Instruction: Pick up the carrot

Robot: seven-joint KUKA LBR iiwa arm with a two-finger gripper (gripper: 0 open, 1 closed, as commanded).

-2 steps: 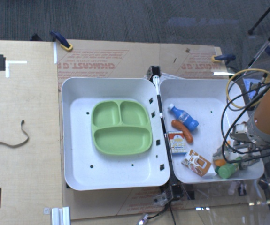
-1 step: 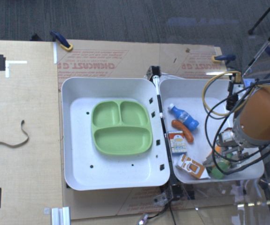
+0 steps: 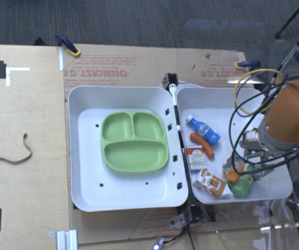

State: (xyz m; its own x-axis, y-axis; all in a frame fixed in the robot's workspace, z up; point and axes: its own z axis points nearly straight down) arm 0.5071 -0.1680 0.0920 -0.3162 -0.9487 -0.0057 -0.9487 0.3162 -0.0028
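Observation:
The carrot (image 3: 234, 177), a short orange body with a green leafy end (image 3: 241, 188), lies near the front edge of the right bin (image 3: 219, 100). My gripper (image 3: 236, 166) hangs directly over the carrot's orange end and hides part of it. The arm's orange band and looped cables rise behind the gripper on the right.
In the right bin lie a blue bottle (image 3: 203, 129), a red-orange sausage (image 3: 202, 144), a small carton (image 3: 196, 158) and an orange-white packet (image 3: 211, 183) just left of the carrot. The left bin (image 3: 81, 155) holds a green divided plate (image 3: 135, 141).

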